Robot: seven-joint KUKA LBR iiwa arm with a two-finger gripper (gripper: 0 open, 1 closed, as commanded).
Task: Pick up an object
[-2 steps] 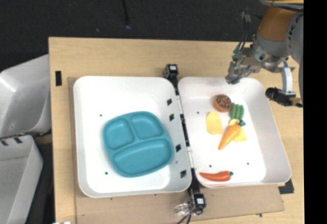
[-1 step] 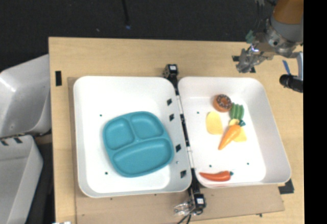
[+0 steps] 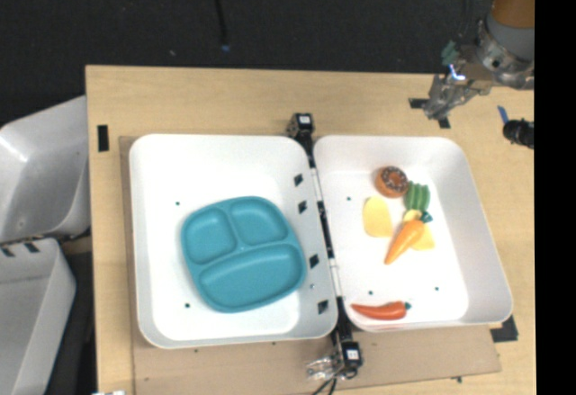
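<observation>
The right bin holds several toy foods: a brown round piece, a green piece, a yellow piece, an orange carrot and a red chili pepper near the front edge. My gripper hangs above the bench behind the right bin's far right corner, away from all the toys. I see nothing between its fingers.
The left bin carries a blue divided plate. A black latch sits at the far end of the seam between the bins. A white object stands off the bench's left side.
</observation>
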